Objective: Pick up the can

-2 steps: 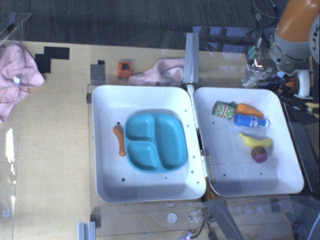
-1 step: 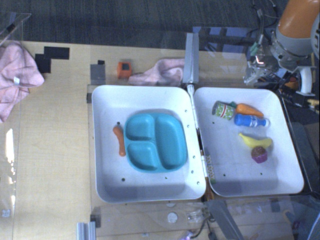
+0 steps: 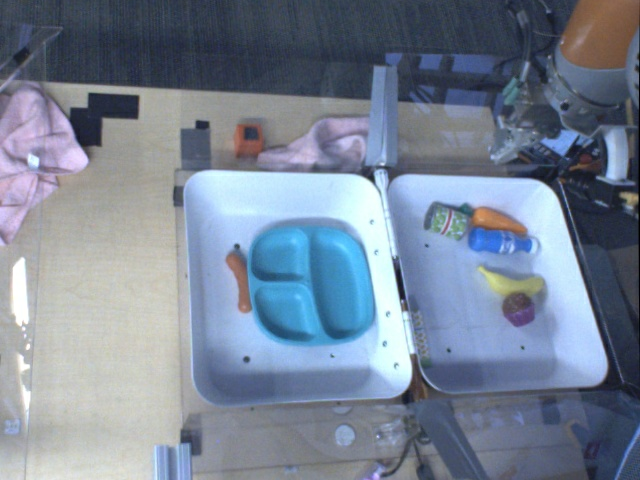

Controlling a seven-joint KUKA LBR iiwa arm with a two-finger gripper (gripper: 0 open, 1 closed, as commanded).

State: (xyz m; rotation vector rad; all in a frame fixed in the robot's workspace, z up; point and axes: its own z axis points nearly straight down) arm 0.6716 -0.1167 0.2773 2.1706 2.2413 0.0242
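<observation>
The can lies on its side in the far left corner of the right bin; it is green and white with a red end. An orange carrot touches it on the right. My gripper hangs above the bench beyond the right bin's far edge, up and to the right of the can and well apart from it. Nothing is visibly held in it.
A blue bottle, a yellow banana and a small purple item lie in the right bin near the can. The left bin holds a blue divided plate and an orange utensil. Pink cloths lie behind the bins.
</observation>
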